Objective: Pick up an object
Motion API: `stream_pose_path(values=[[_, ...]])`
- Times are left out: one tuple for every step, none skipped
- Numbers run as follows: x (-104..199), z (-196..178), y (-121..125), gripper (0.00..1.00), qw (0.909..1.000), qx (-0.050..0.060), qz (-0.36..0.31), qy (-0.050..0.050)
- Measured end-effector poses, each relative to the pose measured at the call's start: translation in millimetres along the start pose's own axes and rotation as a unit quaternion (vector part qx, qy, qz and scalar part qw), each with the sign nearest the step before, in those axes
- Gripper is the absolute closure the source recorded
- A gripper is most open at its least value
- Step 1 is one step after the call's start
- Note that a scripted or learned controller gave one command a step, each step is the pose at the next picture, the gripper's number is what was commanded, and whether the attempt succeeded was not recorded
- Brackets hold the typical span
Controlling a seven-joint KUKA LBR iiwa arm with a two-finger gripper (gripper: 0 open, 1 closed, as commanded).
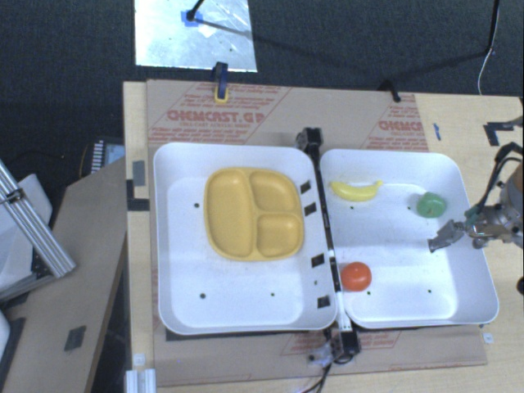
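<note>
Right bin's (pixel 471 297) middle floor lies open; banana (pixel 356 190) upper left, green ball (pixel 431 205) upper right, orange ball (pixel 355 276) lower left crowd its edges.

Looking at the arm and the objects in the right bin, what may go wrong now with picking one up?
1. The gripper hangs over bare floor of the right bin, with nothing between its fingers, so closing here would likely catch nothing.
2. The green object looks round, and may roll away if nudged.
3. The orange-red object lies close to the bin's left wall, which may block a finger.
</note>
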State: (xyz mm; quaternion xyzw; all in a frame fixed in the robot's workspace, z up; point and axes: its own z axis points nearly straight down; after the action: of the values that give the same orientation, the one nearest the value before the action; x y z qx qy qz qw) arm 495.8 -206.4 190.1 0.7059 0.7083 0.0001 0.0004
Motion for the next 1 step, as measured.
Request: stream_pose_path(values=[[5.4,60.3,-4.2,0.0,1.0,0.001,0.001,0.001]])
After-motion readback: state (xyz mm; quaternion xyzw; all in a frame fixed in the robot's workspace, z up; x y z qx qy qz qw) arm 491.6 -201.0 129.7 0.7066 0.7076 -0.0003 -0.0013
